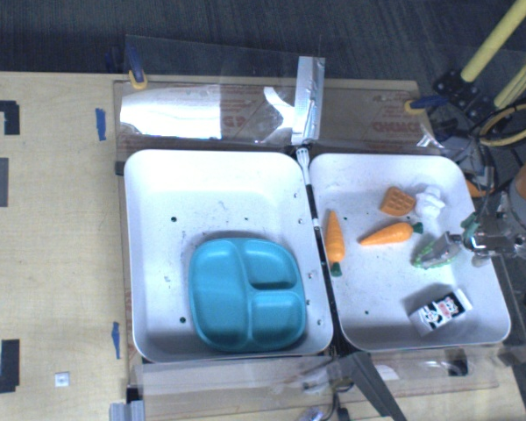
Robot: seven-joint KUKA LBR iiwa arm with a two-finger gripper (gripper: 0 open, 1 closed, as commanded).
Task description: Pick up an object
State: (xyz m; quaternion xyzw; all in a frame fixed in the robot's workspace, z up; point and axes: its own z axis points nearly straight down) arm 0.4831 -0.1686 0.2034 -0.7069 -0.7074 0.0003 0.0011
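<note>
left bin (149,235): shallow white plastic, rounded corners, smooth floor with a few dark specks.
plate (245,295): teal, glossy, rounded rectangle moulded into three compartments; lies flat at the near end of the left bin.
right bin (368,305): same white shell, touching the left bin along the middle seam.
carrot (334,239): orange, smooth, tapered, with a small green end toward the near side; lies along the right bin's left wall, just beside the seam.
second carrot (387,234): orange, cone-shaped, green tip to the right; lies near the middle of the right bin, slanted.
waffle (398,203): orange-tan, roughly square piece with a ridged face, at the far side of the right bin.
white piece (430,203): small, lumpy, just right of the waffle, shape unclear.
carton (442,310): small black and white box, tilted, near the right bin's front right corner.
gripper (445,250): grey metal, reaching in over the right bin's right edge; something pale green and clear sits at its tip, but i cannot tell whether the fingers are spread or pinching it.
bench (53,261): pale wood grain with black tape marks.
</note>
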